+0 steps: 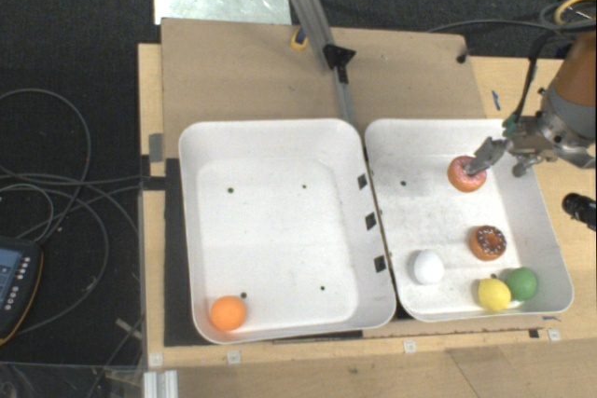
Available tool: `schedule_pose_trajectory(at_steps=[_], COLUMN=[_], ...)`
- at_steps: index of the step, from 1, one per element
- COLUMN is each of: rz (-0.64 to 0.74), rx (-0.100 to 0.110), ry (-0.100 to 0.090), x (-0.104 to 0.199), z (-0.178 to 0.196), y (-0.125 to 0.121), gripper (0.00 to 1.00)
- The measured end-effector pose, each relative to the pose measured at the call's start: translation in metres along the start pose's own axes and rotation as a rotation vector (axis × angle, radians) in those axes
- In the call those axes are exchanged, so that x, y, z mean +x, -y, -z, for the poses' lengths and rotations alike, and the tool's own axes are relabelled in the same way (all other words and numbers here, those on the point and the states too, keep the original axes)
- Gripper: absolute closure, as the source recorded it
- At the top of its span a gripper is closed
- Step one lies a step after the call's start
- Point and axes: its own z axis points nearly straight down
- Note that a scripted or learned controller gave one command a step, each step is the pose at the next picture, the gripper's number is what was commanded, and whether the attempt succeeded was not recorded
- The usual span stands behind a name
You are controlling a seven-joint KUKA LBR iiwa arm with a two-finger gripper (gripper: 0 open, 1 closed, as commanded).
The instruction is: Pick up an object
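Nearest you, along the front of the left bin (270, 140), an orange ball (228, 313) sits in the front left corner. In the right bin (550, 238), the front right corner holds a yellow ball (493, 294) touching a green ball (521, 283) just behind it, and a white ball (427, 267) lies to their left, near the divider between the bins. Just behind these you see a brown donut with sprinkles (487, 242), apart from the others. Further back lies a pink donut (465, 174), and the gripper (478, 164) is down at its top right edge, one dark finger reaching onto it. Whether the claw is spread or closed you cannot tell from here, and nothing shows the donut lifted; it rests on the bin floor. The grey arm (571, 112) comes in from the right, over the bin's far right rim.
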Motion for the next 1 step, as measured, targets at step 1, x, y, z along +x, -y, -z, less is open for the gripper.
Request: schedule_pose_trajectory(at_steps=[1], rz=[-0.003], rx=[0.0], ry=[0.0], x=[-0.0018], z=[-0.0434], y=[0.0053], gripper=[0.0])
